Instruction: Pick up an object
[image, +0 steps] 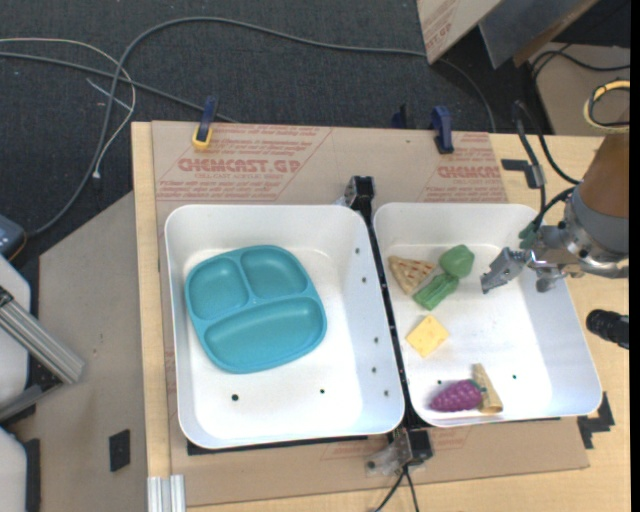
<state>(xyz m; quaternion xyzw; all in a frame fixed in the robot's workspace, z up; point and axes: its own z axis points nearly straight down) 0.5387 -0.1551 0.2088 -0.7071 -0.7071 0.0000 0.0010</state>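
Observation:
The right bin (560, 340) holds several toy foods: a tan wedge (410, 271), a green vegetable (447, 275), a yellow cheese block (428, 336), purple grapes (457, 397) and a small tan piece (490, 390). My gripper (522, 273) hovers over the bin's upper right part, to the right of the green vegetable and apart from it. Its two fingers stand spread, open, with nothing between them. The grey arm with its orange band comes in from the right edge.
A teal divided plate (258, 305) lies in the left bin (200, 400). A black divider (382, 300) runs between the bins. Clamps (206, 121) hold the cardboard at the back. Cables hang near the arm at the upper right.

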